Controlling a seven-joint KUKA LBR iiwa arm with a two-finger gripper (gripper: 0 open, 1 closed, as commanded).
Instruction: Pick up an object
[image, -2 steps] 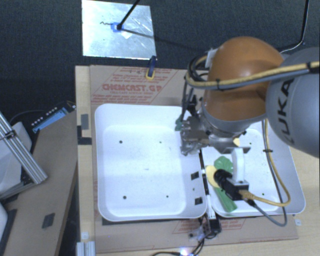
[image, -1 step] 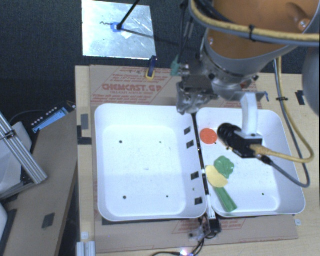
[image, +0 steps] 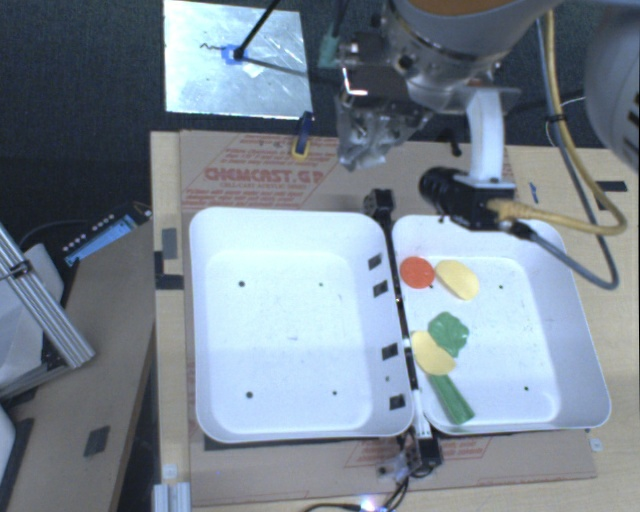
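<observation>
**Arm hanging high, nothing picked yet**

Desk (image: 120, 400) is showing two white bins side by side. The left bin (image: 290, 320) is sitting well apart from the action. Moving right, the right bin (image: 540, 330) is carrying the candidates, crowded toward its left half: an orange disc (image: 417, 272) beside a pale yellow piece (image: 458, 279) near the far wall, then a green piece (image: 449, 331) touching a second yellow piece (image: 432, 354), with a green stick (image: 454, 399) trailing toward the near wall. The jaws (image: 362, 140) are hovering above the far edge of the bins, over the cardboard, away from every object; whether they are apart or together, I cannot tell. My read: the approach step is underway. The next move is calling for a shift right and nearer, then a descent onto one piece, probably the isolated orange disc.
</observation>
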